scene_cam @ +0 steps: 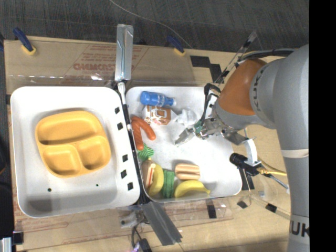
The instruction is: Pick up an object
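Arm is reaching into right bin; gripper is hovering mid-bin, fingers slightly apart, holding nothing, banana lying along the bin's front edge.

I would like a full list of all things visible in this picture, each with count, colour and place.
bins: 2, white, side by side on the bench
tray: 1, yellow, in the left bin
bottle: 1, blue, right bin, far end
carton: 1, orange and white, under the bottle
hot dog: 1, orange-red, by the divider
bananas: 2, yellow, near edge
sandwich: 1, tan, above one banana
arm: 1, grey with orange band, from right
gripper: 1, over right bin's middle
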